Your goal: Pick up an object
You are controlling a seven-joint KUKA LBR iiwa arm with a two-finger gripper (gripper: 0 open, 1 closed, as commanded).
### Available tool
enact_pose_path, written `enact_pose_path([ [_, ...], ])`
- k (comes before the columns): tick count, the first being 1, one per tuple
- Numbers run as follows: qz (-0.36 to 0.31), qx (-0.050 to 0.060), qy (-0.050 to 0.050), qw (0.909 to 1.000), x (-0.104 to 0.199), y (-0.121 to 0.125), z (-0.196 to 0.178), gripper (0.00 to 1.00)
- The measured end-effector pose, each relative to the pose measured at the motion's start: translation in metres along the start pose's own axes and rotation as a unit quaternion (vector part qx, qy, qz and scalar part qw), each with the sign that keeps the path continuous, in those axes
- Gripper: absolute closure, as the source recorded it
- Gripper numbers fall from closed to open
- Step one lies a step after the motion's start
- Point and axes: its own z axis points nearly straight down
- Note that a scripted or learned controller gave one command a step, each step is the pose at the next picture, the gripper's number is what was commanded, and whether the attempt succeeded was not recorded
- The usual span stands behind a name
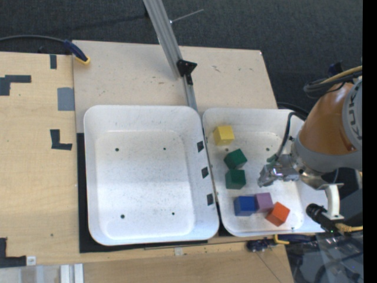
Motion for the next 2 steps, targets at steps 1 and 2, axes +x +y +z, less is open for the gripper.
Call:
enact_pose_path([
  [1, -0.001, 0.0, 0.0, 1.0, 0.006, -0.002, -0.044, 1.0],
  [2, -0.001, 0.0, 0.0, 1.0, 0.013, 0.002, -0.09, 1.0],
])
